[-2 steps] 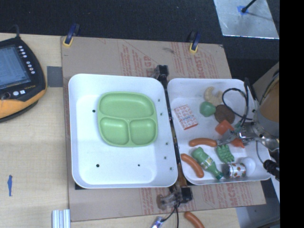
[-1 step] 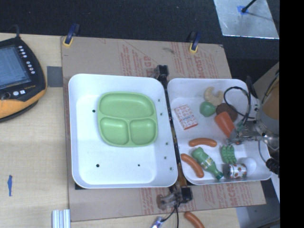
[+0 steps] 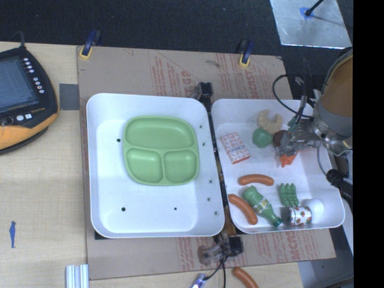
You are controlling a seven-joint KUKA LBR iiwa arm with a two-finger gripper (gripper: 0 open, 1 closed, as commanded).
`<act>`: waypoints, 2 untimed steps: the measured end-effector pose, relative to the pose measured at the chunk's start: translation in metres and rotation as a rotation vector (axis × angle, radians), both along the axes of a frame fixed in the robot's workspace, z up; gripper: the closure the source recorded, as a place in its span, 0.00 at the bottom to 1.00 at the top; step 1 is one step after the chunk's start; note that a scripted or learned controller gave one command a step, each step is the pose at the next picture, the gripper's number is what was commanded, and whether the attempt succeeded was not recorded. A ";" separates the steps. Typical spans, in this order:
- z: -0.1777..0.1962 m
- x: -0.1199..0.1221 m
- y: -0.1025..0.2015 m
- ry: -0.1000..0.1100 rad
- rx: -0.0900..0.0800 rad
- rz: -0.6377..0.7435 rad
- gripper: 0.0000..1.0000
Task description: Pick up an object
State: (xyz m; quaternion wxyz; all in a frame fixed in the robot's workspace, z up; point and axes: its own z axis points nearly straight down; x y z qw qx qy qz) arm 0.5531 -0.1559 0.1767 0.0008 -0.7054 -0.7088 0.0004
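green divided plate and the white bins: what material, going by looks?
Green plate: likely moulded plastic, matte to satin, with uniform colour, rounded compartment edges and soft highlights. White bins: probably thin formed plastic, smooth and slightly glossy, with rounded corners and a rolled rim; painted metal can't be excluded.

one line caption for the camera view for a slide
Gripper lowered among toy food in the right bin; green divided plate in the left bin.

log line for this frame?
phase: reaching | gripper: low in right bin, over orange piece | grasp: unconfirmed | plate: left bin
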 end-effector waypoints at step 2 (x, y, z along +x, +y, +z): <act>-0.086 0.023 0.002 0.004 -0.001 0.003 0.00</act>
